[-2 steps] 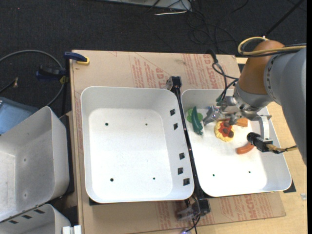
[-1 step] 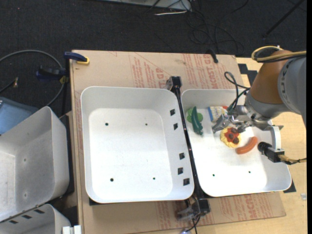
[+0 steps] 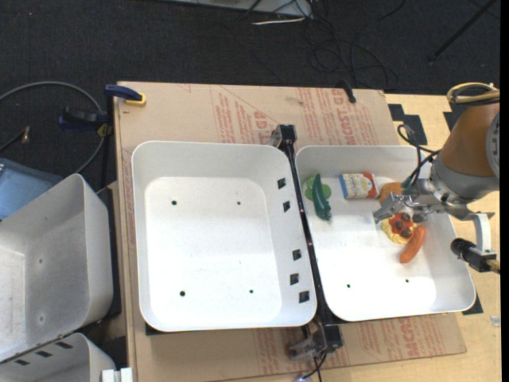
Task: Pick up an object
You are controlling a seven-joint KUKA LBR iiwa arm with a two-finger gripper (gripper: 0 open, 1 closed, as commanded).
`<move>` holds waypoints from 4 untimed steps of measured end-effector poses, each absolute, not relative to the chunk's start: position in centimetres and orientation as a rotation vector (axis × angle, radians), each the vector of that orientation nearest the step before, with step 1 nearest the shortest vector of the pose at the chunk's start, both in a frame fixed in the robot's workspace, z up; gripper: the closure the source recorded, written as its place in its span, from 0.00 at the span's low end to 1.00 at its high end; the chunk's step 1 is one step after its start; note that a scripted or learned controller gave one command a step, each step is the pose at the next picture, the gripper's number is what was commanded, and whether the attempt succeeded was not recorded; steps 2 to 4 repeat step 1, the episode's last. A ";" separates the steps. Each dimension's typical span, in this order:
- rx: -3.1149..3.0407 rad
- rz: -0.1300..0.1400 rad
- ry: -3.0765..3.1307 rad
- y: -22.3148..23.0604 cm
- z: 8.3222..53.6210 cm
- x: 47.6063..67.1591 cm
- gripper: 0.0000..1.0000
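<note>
While no object is yet lifted, the task stands at its approach stage: every item lies on the floor of the right-hand shallow white plastic bin (image 3: 445, 297), and the grasp and the raise are left to do.

Nearest the viewer, the bare front parts of both bins rest on the brown cardboard-covered table (image 3: 215, 110); the left-hand shallow white plastic bin (image 3: 151, 237) shows four dark dots on its floor.

Farther back, in the right bin, an elongated orange carrot-like piece (image 3: 412, 246) lies tilted, touching a small yellow-and-red lumpy toy (image 3: 397, 228). Just above these sits the metal hand (image 3: 395, 208) of the grey arm with its orange band (image 3: 469, 134) — low over the cluster, and likely aimed at it. Whether it is wide or narrow cannot be told; nothing is seen held.

Beyond, a small rounded orange object (image 3: 390, 189) lies beside a white packet with blue and red print (image 3: 358, 185), and a green leafy-shaped plastic piece (image 3: 320, 197) lies near the bin's left wall — well apart from the hand.
</note>
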State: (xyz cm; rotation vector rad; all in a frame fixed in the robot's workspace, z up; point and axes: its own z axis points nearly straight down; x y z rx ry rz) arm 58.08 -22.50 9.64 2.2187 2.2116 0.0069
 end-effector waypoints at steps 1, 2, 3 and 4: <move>2.212 0.004 2.223 -22.2 9.3 62.2 0.00; 2.212 0.004 2.223 -22.2 9.3 62.2 0.00; 2.212 0.004 2.223 -22.2 9.3 62.2 0.00; 2.212 0.004 2.223 -22.2 9.3 62.2 0.00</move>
